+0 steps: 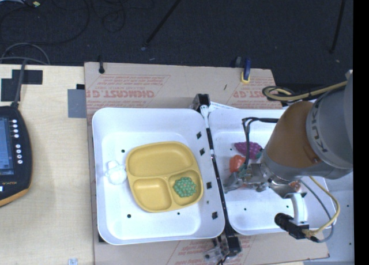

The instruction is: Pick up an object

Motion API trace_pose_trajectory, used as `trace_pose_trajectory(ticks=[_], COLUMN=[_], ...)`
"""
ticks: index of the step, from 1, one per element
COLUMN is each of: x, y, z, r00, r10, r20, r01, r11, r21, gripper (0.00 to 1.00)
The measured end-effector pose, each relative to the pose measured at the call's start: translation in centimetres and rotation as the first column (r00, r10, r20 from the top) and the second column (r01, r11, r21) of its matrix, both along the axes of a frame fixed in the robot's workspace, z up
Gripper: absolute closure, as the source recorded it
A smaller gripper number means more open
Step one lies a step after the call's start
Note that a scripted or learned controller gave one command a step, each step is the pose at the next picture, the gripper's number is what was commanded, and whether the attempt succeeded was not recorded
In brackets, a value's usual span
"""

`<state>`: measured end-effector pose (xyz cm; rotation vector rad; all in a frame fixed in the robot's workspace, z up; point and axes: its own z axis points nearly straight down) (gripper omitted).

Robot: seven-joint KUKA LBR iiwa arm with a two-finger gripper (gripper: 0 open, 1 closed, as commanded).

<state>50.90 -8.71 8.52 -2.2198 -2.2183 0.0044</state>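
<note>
Your two-finger gripper is reaching low into the right-hand shallow white bin, close to that bin's left wall, with the grey arm and its orange band hanging over it from the right. Whether anything is sitting between its metal parts you cannot tell, since they are blurring together at this slant. Just above the gripper you are seeing a small orange-red rounded object, and just beyond that, up and slightly right, a purple bunch-like object partly tucked under the arm. Looking left across the divider, the left-hand shallow white bin is holding a yellow plastic plate with three compartments; a round green lumpy object is sitting in the compartment nearest the gripper. Farther left, a small white object is touching the plate's far edge.
</note>
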Motion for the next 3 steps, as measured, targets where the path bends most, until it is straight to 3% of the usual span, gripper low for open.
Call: trace_pose_trajectory(ticks=[1,2,3], x=[0.1,-3.3,-3.2], y=[-0.3,4.7,10.8], z=[1.3,13.2,21.3], r00=[1.0,1.0,1.0], r10=[-0.009,0.005,0.008], r20=[0.0,0.01,0.01], r01=[0.009,-0.005,-0.008], r11=[1.0,1.0,1.0], r21=[0.0,0.003,0.003], gripper=[1.0,1.0,1.0])
